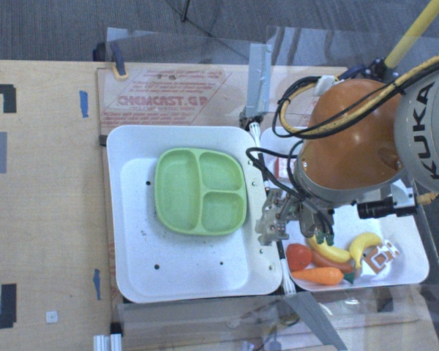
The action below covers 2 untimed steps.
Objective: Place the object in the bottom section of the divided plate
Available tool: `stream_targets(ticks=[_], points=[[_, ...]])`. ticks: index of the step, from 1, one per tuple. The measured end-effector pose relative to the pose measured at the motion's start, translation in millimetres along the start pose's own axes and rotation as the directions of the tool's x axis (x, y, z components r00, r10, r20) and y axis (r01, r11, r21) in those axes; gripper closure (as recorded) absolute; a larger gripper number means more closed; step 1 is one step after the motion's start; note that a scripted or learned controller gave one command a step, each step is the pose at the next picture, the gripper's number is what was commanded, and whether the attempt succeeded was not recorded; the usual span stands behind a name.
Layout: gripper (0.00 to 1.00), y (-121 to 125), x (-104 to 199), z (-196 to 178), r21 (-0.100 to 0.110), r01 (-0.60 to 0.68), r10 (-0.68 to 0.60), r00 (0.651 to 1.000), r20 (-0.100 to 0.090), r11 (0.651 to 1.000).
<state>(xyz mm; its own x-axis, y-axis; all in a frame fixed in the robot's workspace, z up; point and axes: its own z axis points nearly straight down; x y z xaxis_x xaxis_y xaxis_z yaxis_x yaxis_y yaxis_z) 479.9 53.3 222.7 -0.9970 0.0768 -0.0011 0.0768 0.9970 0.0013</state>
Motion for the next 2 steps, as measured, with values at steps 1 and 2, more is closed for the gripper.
stream_targets(ticks=[1, 2], points=[[1.0, 0.3, -1.6, -10.4, -0.003, -0.002, 0.002, 1.0, 0.005, 1.0], [1.0, 68.7, 5.8, 57.1, -0.001, 0.06, -0.06, 0.998, 0.001, 0.998]])
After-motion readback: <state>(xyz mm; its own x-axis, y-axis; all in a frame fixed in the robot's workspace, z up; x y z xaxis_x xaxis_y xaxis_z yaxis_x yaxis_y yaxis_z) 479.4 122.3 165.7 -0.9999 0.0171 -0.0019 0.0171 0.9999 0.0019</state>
